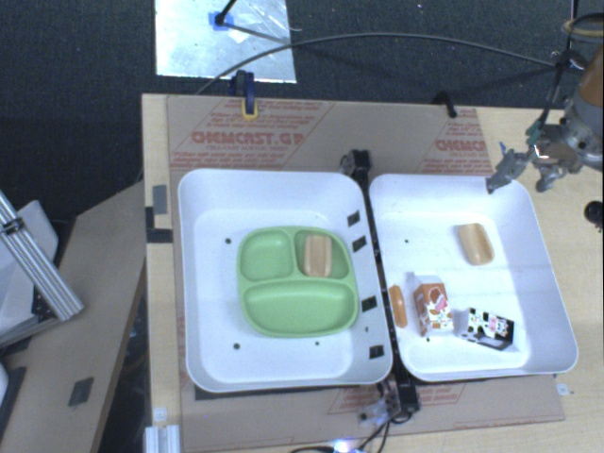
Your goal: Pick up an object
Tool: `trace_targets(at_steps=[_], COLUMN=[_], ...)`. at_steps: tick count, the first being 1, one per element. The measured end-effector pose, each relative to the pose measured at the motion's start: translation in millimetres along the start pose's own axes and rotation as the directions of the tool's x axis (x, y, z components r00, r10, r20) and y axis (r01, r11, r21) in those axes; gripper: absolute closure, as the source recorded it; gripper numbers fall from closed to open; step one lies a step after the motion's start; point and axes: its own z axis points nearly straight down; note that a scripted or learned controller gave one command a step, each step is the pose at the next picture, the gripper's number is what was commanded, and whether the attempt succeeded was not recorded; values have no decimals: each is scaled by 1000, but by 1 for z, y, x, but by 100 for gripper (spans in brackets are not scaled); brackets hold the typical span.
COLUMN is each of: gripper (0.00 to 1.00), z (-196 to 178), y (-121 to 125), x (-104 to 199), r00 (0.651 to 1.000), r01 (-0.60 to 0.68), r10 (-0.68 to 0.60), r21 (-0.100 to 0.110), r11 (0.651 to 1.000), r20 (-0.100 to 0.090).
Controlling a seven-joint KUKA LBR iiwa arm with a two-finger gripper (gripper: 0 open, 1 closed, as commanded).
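Up at the right edge of the camera view, the gripper (pixel 521 168) hangs over the far right corner of the right bin (pixel 543 253), with its 2 fingers spread apart and nothing between them. One fingertip (pixel 495 181) points down toward the bin's rim, the other (pixel 545 181) sits further right, off the bin's edge.

Below it, the right bin holds 4 things. A tan, bun-like piece (pixel 476 243) lies alone in the bin's upper middle, well apart from the gripper. Nearer the front, a small orange sausage-shaped piece (pixel 397 306) lies close to the bin's left wall. Just beside it stands a small orange and white carton (pixel 433 308), and to the right of that lies a black and white packet (pixel 490 327), close to the carton.

The left bin (pixel 203 253) holds a green divided plate (pixel 297 305) with 3 compartments. A tan, bread-like piece (pixel 317 255) rests in the plate's upper right compartment; the other 2 compartments show only green.

Both bins sit side by side on a brown cardboard sheet (pixel 283 130) printed with red lettering, which lies on the pale wooden worktop (pixel 113 253). A blue and yellow clamp (pixel 246 92) grips the sheet's far edge. Beyond it a shiny square sheet (pixel 222 26) lies on the dark floor, and a thin black cable (pixel 396 36) arcs across toward the arm.
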Motion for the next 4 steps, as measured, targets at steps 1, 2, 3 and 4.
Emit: trace_targets(at_steps=[1,2,3,4], gripper=[0,0,0,0], z=[-8,48,110,156], y=[2,4,7,7], x=[1,11,9,9], r00=[1000,1000,1000,1000], r01=[3,6,4,7], r10=[-3,-6,-4,-7], r21=[-12,-8,-7,-10], r11=[1000,1000,1000,1000], r20=[3,2,2,2])
